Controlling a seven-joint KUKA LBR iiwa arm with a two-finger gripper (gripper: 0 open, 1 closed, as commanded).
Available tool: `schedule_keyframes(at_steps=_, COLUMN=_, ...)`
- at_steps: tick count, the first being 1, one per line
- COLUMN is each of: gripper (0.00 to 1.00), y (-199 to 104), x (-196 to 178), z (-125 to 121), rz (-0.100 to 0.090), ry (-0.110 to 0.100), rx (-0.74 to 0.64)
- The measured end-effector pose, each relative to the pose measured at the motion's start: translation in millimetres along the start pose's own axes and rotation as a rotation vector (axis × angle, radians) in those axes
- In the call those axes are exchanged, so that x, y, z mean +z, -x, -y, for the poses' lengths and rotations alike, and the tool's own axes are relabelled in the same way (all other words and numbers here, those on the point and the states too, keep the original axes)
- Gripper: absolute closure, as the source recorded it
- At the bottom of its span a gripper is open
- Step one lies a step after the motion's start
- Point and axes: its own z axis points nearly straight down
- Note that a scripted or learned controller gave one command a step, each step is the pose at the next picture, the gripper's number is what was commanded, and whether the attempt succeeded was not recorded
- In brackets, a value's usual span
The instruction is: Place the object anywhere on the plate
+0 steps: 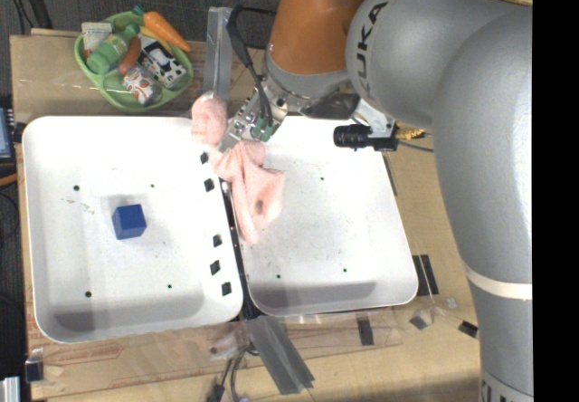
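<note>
The tool (246, 130) was clenched on a pink cloth (251, 183) that hung draped over the divide between the bins, at nine o'clock of the right bin (362, 237). A blue cube (129, 221) sat in the left bin (54, 210).

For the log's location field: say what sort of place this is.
Probably a robotics lab bench set up for picking trials. A large grey robot arm reaches over two shallow white bins on a wooden bench, and a green bowl of toy food sits behind them.
</note>
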Motion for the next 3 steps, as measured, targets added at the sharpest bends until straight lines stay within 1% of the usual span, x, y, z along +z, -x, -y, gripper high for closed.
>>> schedule_keyframes(at_steps=1, gripper=1.0, y=-36.3, x=8.9, z=-29.6, rz=0.001, ry=0.0, rx=-0.406)
schedule_keyframes(at_steps=2, gripper=1.0, y=-71.0, x=1.4, z=-53.8, rz=0.0, ry=-0.001, rx=-0.635)
schedule_keyframes(at_steps=3, gripper=1.0, y=-112.5, x=-2.1, z=-80.8, rz=0.001, ry=-0.001, rx=-0.638)
